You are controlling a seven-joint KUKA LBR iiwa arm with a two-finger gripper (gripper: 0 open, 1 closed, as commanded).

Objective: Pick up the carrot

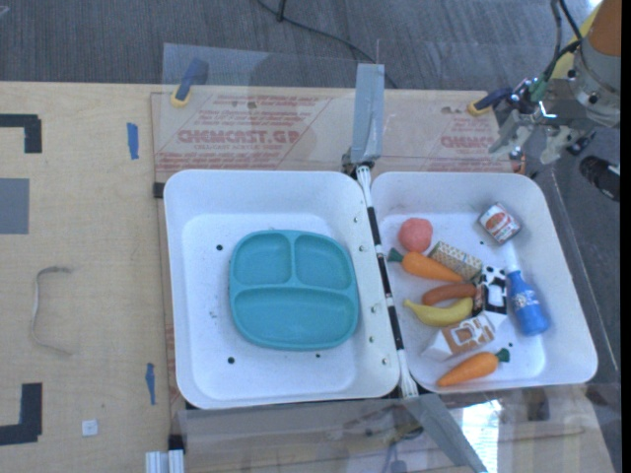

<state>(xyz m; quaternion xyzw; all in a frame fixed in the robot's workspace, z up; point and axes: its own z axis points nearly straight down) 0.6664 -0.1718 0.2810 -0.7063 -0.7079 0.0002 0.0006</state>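
Two orange carrots lie in the right bin (562, 264). One carrot (428, 266) rests near the bin's left wall, its green top pointing left, just below a red ball (415, 233). The other carrot (470, 368) lies by the front wall with its green top to the right. My gripper (529, 141) hovers above the bench beyond the right bin's far right corner, well away from both carrots. It is open and holds nothing.
The right bin also holds a can (499, 224), cracker box (455, 256), sausage (449, 292), banana (441, 311), blue bottle (526, 307) and small carton (465, 335). A teal divided plate (293, 291) sits in the left bin (192, 264).
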